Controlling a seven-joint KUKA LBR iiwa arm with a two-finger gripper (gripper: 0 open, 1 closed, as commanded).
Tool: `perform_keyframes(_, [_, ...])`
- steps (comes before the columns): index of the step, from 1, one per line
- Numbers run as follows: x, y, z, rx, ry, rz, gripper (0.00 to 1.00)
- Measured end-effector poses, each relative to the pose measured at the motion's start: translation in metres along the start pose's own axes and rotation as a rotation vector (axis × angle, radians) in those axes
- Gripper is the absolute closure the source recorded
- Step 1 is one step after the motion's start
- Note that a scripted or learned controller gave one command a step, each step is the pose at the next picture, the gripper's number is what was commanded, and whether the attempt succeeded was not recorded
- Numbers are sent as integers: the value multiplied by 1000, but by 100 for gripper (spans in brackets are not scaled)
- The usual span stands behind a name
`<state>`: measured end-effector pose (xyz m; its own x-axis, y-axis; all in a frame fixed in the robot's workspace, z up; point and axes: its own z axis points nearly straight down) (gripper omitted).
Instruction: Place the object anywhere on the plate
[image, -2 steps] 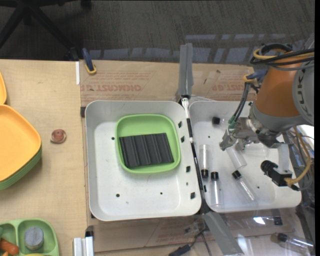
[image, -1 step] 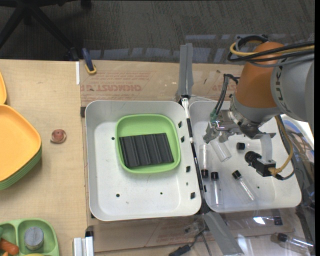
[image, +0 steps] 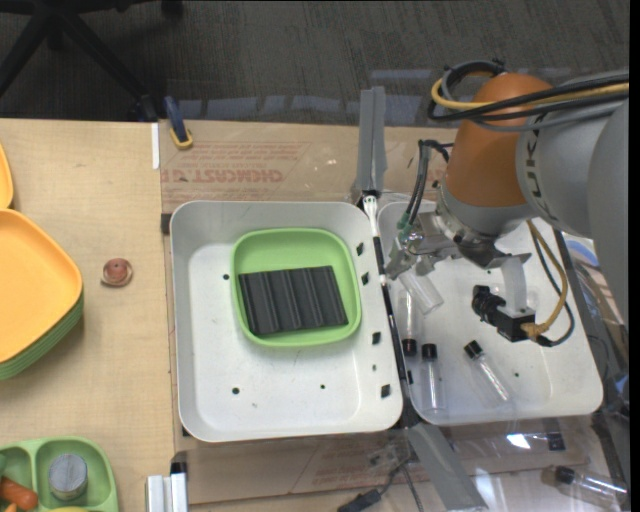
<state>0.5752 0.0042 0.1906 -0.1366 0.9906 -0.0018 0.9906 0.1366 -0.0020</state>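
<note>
Two white bins sit side by side on the table (image: 90, 180): the left bin (image: 200, 330) at frame centre, the right bin (image: 560, 385) at right of centre. Item one, plate (image: 340, 250): green, squarish, in the left bin's upper half, bearing a dark ribbed slab (image: 292, 300) over most of its floor. Item two, the object: taken, as a judgement, to be one of the small pieces in the right bin, among them a clear tube (image: 490, 378) and black bits (image: 429, 351), (image: 472, 349); which one is meant cannot be told. The tube's long axis runs diagonally, upper left to lower right, toward the bin's lower edge. Item three, arm (image: 560, 150): grey with orange band, entering from upper right, its tool (image: 415, 262) low over the right bin's upper left corner, close to the wall shared with the left bin. Tool state: cannot be told; nothing is visibly held. Risks: a slim clear tube lying flat may slip or roll out of a grasp; working so near the shared wall may snag the tool on the rim; the slab leaves little bare plate, so a dropped piece may roll off the ribs into the bin.
</note>
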Motion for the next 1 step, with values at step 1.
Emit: perform_keyframes(1, [21, -13, 0, 2, 1, -56, 100])
